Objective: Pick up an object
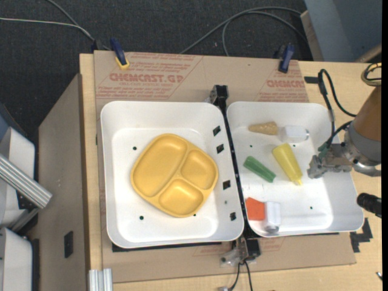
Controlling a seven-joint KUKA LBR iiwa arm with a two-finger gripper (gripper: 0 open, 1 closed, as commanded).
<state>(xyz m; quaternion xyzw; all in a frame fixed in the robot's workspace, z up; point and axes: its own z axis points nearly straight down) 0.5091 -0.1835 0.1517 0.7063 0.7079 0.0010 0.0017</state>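
The right bin (339, 220) holds a green stick (259, 169), a yellow tube (287, 162), a tan cone-shaped piece (263, 128), a small white block (295, 133), and at its near left corner an orange block (255, 209) beside a pale clear piece (272, 216). My gripper (319, 165) hangs over the right side of this bin, just right of the yellow tube. Nothing shows between its tips.
The left bin (115, 223) holds a yellow divided plate (174, 174). A black divider with clips (222, 144) runs between the bins. Cables cross the bench at the right, and blue clamps (119, 54) sit at the back edge of the cardboard.
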